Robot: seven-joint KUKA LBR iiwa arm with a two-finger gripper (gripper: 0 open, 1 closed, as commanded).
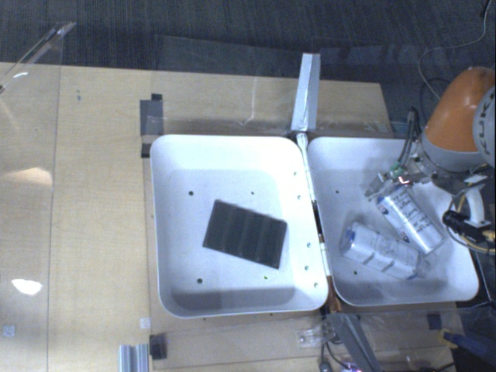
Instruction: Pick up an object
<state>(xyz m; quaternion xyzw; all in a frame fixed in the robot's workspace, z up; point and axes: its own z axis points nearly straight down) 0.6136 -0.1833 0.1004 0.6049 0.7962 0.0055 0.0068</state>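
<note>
A dark grey ribbed rectangular pad (245, 233) lies flat in the middle of the left bin (174, 161). Two clear, silvery plastic bottles lie on their sides in the right bin (341, 157). One bottle (412, 217) slants from upper left to lower right, and the other (378, 249) lies below it, close to the front wall. My gripper (392, 182) is low in the right bin, at the upper left end of the slanted bottle. The arm's orange band (457, 118) rises above it at the right.
A metal post (306, 91) stands behind the divider where the two bins meet. Cables (465, 227) hang by the right bin's right rim. Wooden bench top spreads to the left, under a clear sheet.
</note>
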